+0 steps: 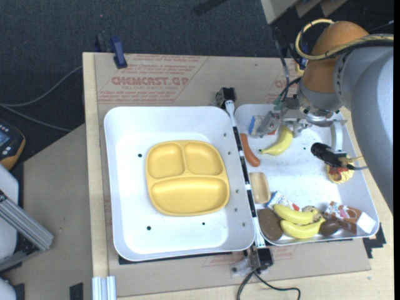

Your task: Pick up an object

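Pincer (pixel 282 125): hangs over the far half of the right bin (pixel 300 181), well right of the tray (pixel 186 177) and a little beyond its far edge; whether it is spread, pressed together or pinching cannot be told. Grey arm (pixel 370 80) with orange band (pixel 331 49): enters from the right, beyond the tray's far edge. Left bin (pixel 125 167): holds the tray, yellow, three compartments, lying flat at its middle. Brown disc (pixel 270 225): right bin, right of the tray's near corner, slightly nearer than it. Banana pair (pixel 299 221): just right of the disc, lying side by side, well right of the tray. Brown lump (pixel 329 227) and white-and-red wrapper (pixel 347 215): farther right again, at the same depth. Tan slab (pixel 259 187): right of the tray, level with its large compartment, against the bin wall. Yellow toy (pixel 340 174): far right, level with the tray's middle. Orange stick (pixel 250 150): right of the tray's far corner, lying aslant. Banana (pixel 278 145): single, small, right of the stick, level with the tray's far edge, its upper end directly under the pincer; contact unclear. Blue piece (pixel 253 127): just beyond the stick, left of the pincer.
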`<state>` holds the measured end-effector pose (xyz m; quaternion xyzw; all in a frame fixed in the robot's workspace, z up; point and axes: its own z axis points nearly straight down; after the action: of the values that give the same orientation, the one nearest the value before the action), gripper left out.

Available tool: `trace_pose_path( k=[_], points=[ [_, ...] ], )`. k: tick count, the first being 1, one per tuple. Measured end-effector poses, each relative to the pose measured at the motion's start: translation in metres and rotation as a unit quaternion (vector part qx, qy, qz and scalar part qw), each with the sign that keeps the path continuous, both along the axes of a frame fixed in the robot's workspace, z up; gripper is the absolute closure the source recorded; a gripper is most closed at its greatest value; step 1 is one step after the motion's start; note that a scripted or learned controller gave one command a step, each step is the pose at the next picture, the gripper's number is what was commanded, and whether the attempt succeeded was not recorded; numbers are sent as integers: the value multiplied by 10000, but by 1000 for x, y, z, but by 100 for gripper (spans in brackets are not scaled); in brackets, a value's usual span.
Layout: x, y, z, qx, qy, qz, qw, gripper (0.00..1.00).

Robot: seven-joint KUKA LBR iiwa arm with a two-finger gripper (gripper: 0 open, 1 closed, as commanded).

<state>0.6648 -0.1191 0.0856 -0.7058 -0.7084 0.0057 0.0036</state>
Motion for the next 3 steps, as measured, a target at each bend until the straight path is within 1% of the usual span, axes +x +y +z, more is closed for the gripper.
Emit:
trace_pose_path(
  k=[1, 2, 3],
  points=[
    [0, -1, 10, 7, -5, -10, 10000, 100],
    [-2, -3, 9, -4, 27, -12, 10000, 0],
    [-3, 11, 1, -66, 55, -23, 10000, 0]
  ],
)
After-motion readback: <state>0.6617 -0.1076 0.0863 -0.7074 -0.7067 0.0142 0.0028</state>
